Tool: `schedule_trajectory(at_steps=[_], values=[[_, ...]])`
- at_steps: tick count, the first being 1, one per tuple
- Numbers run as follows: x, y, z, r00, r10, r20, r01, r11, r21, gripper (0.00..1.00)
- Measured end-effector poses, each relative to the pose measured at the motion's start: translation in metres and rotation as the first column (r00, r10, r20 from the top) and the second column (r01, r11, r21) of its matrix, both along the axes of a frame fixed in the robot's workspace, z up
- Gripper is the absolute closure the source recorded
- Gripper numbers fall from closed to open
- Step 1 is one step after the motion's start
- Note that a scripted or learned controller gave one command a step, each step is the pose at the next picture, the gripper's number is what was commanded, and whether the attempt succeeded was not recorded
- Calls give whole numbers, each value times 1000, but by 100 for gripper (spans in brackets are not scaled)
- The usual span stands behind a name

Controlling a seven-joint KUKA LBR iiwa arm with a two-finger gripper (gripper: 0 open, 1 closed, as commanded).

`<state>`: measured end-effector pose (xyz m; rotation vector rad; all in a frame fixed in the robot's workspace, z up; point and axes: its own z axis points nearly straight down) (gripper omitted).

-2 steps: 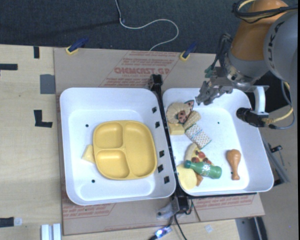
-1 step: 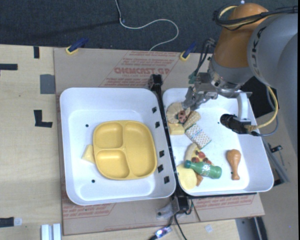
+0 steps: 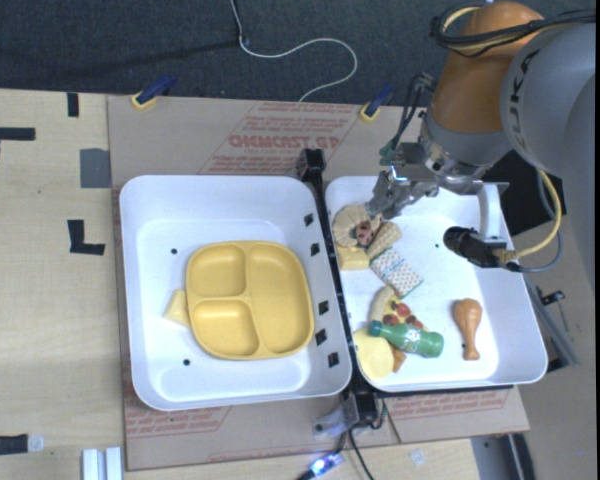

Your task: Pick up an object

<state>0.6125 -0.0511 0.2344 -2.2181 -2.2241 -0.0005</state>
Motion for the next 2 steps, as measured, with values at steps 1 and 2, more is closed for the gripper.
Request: schedule_trajectory(at_steps=[1,2], values=[[4,-3,-4,1000,0,-2,0,1000,0,100],[-2,4,-21,1000,-2,-4,2,1000,-1,100]])
